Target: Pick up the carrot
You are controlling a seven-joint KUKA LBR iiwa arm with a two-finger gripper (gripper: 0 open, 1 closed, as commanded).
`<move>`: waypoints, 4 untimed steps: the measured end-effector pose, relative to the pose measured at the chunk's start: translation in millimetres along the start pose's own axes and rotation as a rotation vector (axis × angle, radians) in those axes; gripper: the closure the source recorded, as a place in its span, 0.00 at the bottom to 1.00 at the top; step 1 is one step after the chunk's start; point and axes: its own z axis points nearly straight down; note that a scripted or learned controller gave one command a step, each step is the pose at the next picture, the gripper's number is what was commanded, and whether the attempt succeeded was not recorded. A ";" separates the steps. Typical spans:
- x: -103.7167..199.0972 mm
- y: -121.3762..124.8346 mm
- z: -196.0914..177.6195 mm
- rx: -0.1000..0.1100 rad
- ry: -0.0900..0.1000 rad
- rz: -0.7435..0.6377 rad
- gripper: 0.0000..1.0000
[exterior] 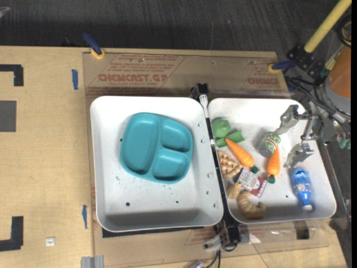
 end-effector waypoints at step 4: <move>16.1 27.8 169.7 0.005 -0.020 0.690 0.00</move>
